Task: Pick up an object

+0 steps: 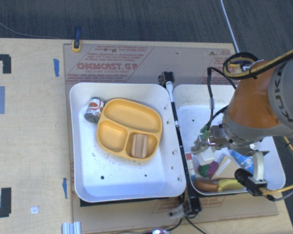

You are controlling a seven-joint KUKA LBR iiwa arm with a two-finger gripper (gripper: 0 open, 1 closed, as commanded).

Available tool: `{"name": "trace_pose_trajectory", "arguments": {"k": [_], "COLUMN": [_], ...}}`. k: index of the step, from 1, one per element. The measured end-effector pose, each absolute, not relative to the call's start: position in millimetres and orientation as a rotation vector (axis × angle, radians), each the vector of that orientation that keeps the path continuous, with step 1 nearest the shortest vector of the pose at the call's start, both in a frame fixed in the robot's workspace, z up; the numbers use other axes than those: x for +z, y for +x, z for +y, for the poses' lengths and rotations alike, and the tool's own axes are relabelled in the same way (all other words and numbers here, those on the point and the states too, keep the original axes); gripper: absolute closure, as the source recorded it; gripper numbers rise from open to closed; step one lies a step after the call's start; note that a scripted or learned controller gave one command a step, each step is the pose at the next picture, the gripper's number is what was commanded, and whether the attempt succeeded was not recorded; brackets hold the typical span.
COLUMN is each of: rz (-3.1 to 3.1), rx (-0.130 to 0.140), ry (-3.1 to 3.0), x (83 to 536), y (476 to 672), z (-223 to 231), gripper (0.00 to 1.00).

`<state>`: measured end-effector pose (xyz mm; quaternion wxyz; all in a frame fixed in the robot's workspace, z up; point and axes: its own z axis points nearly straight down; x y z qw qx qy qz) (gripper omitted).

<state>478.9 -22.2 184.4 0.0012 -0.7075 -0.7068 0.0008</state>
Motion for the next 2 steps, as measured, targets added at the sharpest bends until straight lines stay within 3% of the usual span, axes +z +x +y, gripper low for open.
{"name": "trace_pose_trajectory", "arguments": {"k": [1,2], "rz": [-2.225,-2.219], "rx": [-0.004,0.002], "ry": [-2.221,-2.221], "x": [206,190], "y": [480.5,479.0], "z": [12,-24], "gripper": [1.0,1.0]}}
